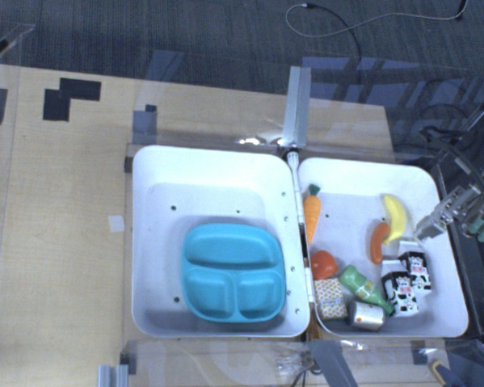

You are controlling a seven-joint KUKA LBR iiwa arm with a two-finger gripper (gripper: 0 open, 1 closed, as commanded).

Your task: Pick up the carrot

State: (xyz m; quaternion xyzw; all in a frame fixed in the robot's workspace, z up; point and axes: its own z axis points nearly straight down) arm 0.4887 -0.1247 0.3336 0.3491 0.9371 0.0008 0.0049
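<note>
Gripper (431,226): its opening cannot be told, nothing seen held. Carrot (311,217), well off to its left, judged light, stiff; best gripped mid-body.

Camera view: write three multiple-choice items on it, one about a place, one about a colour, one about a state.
1. Where does the carrot lie?
A. on the blue tray
B. in the right bin, by the divider
C. on the bench outside the bins

2. What colour is the divided tray in the left bin?
A. blue
B. red
C. yellow

3. What state is the carrot in?
A. lifted above the bins
B. standing upright
C. lying flat, apart from the gripper

Key: 1 B, it sits beside the wall between the bins; 2 A, the tray is plainly blue; 3 C, the gripper is at the right bin's far edge.
</note>
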